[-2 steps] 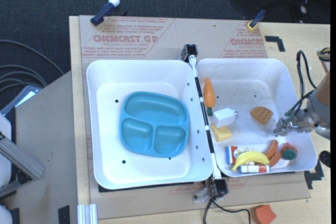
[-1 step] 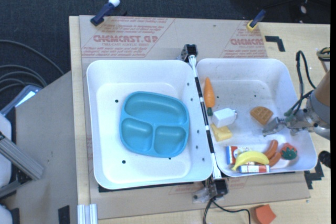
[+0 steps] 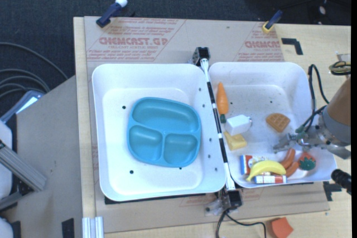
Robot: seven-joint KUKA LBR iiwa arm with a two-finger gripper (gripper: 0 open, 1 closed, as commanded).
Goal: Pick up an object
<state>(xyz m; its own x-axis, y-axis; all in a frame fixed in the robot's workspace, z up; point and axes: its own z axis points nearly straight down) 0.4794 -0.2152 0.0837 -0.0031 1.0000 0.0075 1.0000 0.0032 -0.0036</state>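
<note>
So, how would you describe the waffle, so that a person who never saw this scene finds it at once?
Look in the right white bin, the one without the blue plate. The waffle lies alone toward its right side, above the banana and other toys at the near edge. It is the only flat tan piece with a grid pattern.

The arm enters from the right edge, its grey wrist angled down and leftward. The gripper (image 3: 285, 144) sits low at the wrist's left end, its thin metal fingers (image 3: 280, 145) pointing left and spread slightly apart, with nothing visible between them.
</note>
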